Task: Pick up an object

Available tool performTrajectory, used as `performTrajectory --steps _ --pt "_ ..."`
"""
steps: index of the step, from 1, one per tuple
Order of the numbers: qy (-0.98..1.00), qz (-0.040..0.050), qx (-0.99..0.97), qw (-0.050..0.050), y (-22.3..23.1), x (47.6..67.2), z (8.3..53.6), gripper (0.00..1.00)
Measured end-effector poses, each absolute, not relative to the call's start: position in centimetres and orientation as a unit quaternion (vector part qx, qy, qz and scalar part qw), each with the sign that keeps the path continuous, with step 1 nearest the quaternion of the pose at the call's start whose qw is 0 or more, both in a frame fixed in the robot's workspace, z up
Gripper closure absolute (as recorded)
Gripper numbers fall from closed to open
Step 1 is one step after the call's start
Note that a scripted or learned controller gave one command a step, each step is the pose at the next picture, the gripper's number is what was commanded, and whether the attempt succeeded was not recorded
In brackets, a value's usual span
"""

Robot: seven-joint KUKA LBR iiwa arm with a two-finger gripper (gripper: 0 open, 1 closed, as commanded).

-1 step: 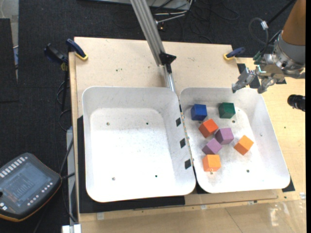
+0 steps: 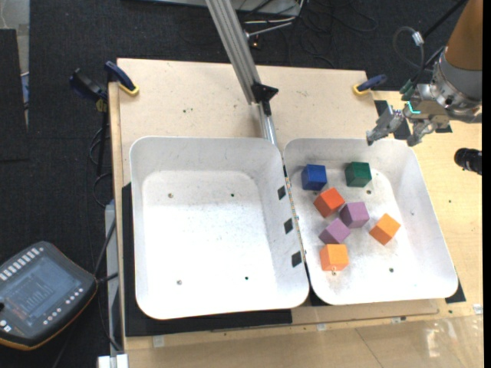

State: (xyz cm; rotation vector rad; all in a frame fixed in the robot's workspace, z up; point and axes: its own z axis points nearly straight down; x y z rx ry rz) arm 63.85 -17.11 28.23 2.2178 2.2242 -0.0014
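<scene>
The right bin (image 2: 430, 228) holds seven cubes: three orange, two purple, one blue (image 2: 313, 176), one green (image 2: 357, 173) (jaws' (image 2: 393, 127) spread: cannot tell).

Even, bright overhead light; the white bins (image 2: 207, 221) are nearly washed out, with soft short shadows under the blocks (image 2: 345, 217). The gripper (image 2: 399, 129) is slightly blurred; the floor beyond it is dark.
</scene>
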Motion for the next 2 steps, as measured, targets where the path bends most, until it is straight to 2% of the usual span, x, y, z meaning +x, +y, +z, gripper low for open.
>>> performTrajectory --steps 2 --pt "0.707 -0.0016 0.707 -0.001 -18.0 64.7 17.6 0.00"
